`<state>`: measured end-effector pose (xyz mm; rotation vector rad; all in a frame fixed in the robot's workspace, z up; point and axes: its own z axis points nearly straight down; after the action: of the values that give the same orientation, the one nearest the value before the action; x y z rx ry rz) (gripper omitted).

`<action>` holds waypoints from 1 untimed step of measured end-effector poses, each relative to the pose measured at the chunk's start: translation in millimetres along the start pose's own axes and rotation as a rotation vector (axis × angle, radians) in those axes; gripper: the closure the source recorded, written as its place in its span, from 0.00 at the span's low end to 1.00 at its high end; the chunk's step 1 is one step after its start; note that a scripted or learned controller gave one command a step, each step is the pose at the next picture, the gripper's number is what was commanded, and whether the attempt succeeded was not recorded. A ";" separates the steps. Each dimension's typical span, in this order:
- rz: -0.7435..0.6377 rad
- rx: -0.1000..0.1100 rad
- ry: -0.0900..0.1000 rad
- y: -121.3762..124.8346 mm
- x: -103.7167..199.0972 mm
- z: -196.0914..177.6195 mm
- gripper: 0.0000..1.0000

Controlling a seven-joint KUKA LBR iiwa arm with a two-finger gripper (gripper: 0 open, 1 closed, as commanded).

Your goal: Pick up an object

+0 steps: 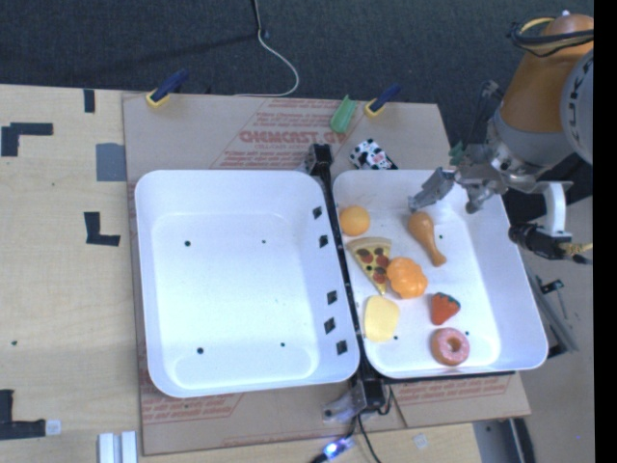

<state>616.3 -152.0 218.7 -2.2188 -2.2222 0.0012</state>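
Camera view has the claw [453, 189] poised over the right bin's [511, 278] top, fingers spread, gripping nothing. Nearest target, the drumstick [425, 234], lies just below it. Best to descend straight, straddle its thick end, then close before lifting.

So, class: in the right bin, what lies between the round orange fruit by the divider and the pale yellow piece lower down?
In the camera view, the pizza slice toy lies between the round orange fruit and the pale yellow piece.
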 end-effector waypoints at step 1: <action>0.004 0.007 -0.002 0.9 -50.5 142.7 0.00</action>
<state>617.1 -202.5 75.9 -2.2207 -2.2163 0.0112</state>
